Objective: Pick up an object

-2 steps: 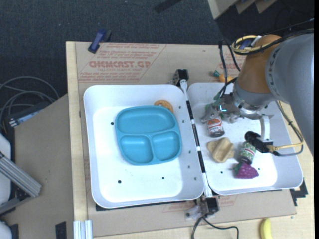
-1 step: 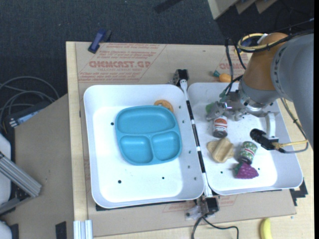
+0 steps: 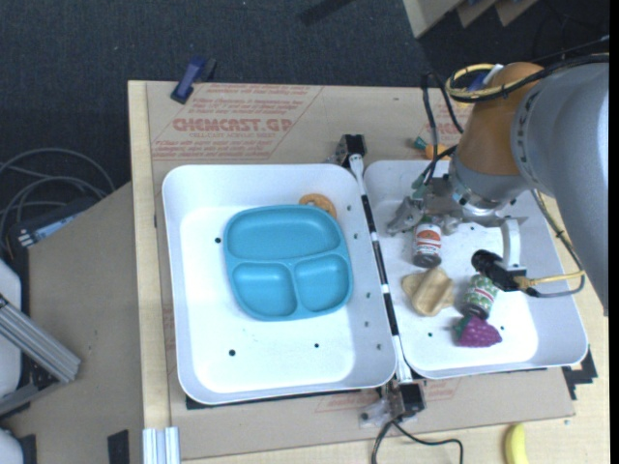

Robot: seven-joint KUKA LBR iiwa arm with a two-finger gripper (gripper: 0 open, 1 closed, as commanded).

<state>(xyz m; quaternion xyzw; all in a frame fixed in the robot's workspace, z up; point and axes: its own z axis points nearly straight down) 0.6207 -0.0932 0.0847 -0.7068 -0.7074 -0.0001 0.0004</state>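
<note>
The arm (image 3: 542, 124) is reaching in from the right and hanging over the back of the right bin (image 3: 551, 351). Its gripper (image 3: 427, 222) is sitting right at the top of a small bottle with a red label (image 3: 427, 243), which is standing near the middle of that bin. Honestly can't tell how the claw is set; the wrist is blocking most of it and the metal bits are blurring together, so no call on whether it's got the bottle.

In front of the bottle, a tan bread-like piece (image 3: 427, 290) is lying on the bin floor. Just to its right a small jar with a green label (image 3: 479, 296) is standing, and a purple grape cluster (image 3: 478, 333) is touching the jar's front side.

The left bin (image 3: 193, 356) is carrying a blue 3-compartment tray (image 3: 287, 260), with a little brown pretzel-looking thing (image 3: 317, 202) sitting just behind the tray's back edge.
</note>
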